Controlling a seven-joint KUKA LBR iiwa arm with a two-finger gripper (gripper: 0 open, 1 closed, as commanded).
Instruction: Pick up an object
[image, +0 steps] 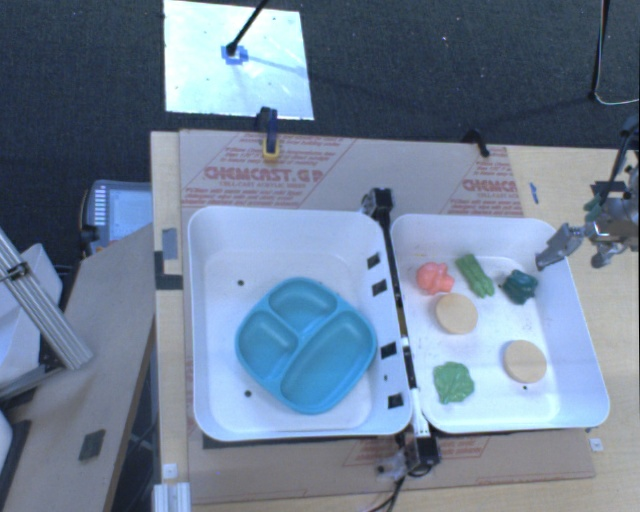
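The right bin (575, 345) holds several small toy foods. A salmon-pink piece (433, 277) and a light green elongated piece (475, 275) lie near its far side. A dark teal piece (518, 286) sits right of them. Two tan discs (457, 314) (524, 361) and a leafy green piece (453, 382) lie nearer the front. My gripper (578, 253) hovers over the bin's far right rim, up and right of the teal piece. It stands open with nothing between its fingers (553, 250).
The left bin (215, 250) carries a blue divided plate (305, 343). A black clipped divider (390, 300) runs between the bins. Cardboard (300, 165) lies under both, and a metal sheet (238, 60) is beyond the bench.
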